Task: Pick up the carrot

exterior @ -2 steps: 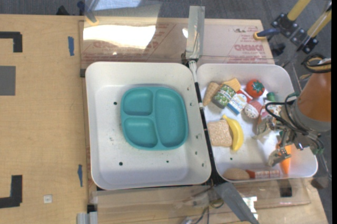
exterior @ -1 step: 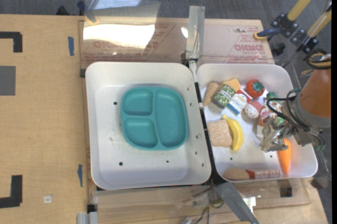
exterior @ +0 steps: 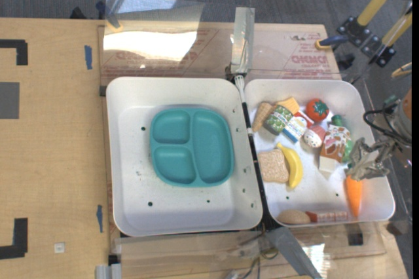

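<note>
The carrot (exterior: 354, 196) is orange and lies near the right bin's front right corner, its thick end pointing up toward the gripper. My gripper (exterior: 368, 165) reaches in from the right edge and sits directly over the carrot's upper end, touching or nearly touching it. Its metal parts and cables blur together there. A green leafy piece (exterior: 357, 150) shows just above the gripper, beside the carrot's top.
The right bin (exterior: 366, 95) also holds a banana (exterior: 293, 166), a bread slice (exterior: 273, 166), a tomato (exterior: 318, 109), a cheese wedge (exterior: 288, 104), small cartons and a sausage (exterior: 294, 216). The left bin (exterior: 124, 140) holds a teal divided plate (exterior: 193, 147).
</note>
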Available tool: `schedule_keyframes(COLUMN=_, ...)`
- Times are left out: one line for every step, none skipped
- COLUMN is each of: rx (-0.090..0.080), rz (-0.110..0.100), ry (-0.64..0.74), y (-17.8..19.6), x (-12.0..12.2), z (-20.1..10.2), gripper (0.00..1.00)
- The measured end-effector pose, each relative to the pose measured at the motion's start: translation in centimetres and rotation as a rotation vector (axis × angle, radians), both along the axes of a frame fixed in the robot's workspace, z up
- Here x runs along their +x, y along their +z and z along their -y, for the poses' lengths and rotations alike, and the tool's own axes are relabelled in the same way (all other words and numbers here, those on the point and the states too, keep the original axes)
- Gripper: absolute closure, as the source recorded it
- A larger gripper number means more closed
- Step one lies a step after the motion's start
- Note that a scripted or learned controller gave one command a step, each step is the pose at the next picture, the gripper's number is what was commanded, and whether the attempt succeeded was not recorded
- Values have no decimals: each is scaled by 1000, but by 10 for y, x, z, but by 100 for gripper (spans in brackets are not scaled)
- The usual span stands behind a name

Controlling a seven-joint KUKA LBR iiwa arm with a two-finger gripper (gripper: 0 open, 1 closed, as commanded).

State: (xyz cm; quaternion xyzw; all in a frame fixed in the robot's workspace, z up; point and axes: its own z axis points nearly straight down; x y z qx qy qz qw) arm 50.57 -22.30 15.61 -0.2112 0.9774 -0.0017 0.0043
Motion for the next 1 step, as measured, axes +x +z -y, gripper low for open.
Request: schedule_keyframes(rx=-1, rz=-3, ry=527, y=-60, x=-12, z=-3, gripper=100)
